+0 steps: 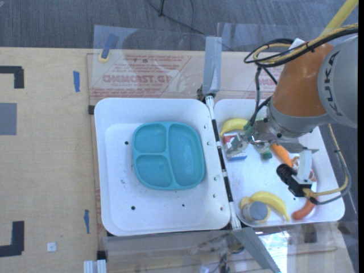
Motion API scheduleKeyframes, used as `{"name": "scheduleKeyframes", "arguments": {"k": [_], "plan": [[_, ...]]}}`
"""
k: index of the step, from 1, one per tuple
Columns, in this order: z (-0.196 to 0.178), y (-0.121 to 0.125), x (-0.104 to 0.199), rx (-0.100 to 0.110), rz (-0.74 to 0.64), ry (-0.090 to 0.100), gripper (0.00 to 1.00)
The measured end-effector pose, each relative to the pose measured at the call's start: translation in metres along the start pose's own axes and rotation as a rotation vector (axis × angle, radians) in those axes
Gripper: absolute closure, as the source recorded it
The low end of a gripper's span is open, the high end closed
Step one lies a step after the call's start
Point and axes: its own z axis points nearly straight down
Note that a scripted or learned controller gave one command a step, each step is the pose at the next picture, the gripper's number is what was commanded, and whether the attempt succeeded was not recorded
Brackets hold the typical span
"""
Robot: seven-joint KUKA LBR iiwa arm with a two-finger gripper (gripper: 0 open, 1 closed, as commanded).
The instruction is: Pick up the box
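the box (234, 147) sits in the right bin (333, 212), close to that bin's left wall and just below a yellow banana (232, 124) at the far left corner. it's a small thing with red, white and blue on it; its long axis seems to run at a slant, from upper left to lower right, but the print on it is too small to read. the gripper (257, 136) hangs right beside the box on its right, under the orange band of the arm (304, 81). whether anything is gripped, i cannot tell. letters "kuk" show in black on the grey arm casing at the right edge. behind the bins, a clear sheet carries faint red writing that looks like "chemcast gp". the left bin (108, 209) holds a teal divided plate (169, 154). a second banana (272, 202) lies near the front of the right bin, with an orange carrot (281, 153) further up.
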Motion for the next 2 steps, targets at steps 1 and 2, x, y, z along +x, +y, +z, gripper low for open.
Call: {"name": "scheduleKeyframes", "arguments": {"k": [1, 2], "plan": [[0.000, -0.016, -0.005, 0.000, -0.087, 0.000, 0.00], [0.000, -0.035, -0.015, 0.000, -0.126, 0.000, 0.00]]}}
